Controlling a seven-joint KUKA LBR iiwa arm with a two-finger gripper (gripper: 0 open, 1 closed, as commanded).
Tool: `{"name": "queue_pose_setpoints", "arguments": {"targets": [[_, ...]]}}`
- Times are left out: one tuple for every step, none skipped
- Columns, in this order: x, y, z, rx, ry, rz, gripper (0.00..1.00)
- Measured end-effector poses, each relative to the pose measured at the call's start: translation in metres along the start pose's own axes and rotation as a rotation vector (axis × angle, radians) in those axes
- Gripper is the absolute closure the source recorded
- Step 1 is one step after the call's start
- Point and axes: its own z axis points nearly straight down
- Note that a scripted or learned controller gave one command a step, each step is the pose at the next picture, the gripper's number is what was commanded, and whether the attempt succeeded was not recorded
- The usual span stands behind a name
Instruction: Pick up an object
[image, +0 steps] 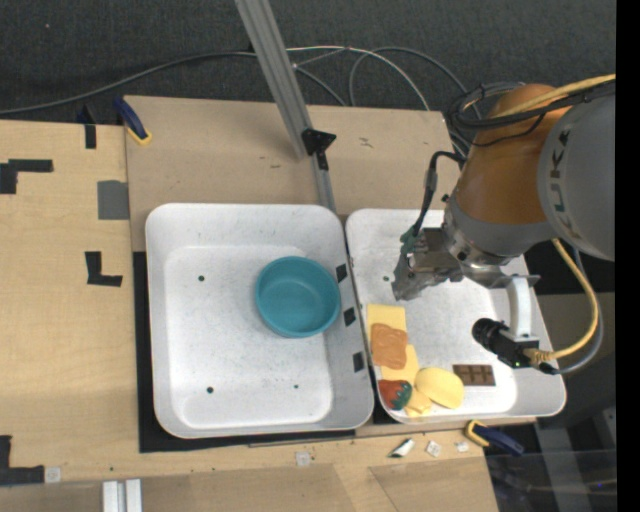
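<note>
- The light was even and fairly bright, with no hard glare on the white bins (180, 400).
- Soft shadows lay under the bins' outer rims and along the gap between them.
- The blue bowl (296, 295) cast only a faint shadow on its right.
- The arm (520, 180) showed a mild sheen on its orange band.
- The floor above the surface (60, 330) stayed dark.
- The picture looked slightly soft and grainy, and small things were blurred.
</note>
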Motion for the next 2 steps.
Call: {"name": "queue_pose_setpoints", "arguments": {"targets": [[0.054, 0.007, -0.003, -0.002, 0.0, -0.002, 1.0], [0.114, 0.016, 0.0, -0.001, 0.0, -0.002, 1.0]]}}
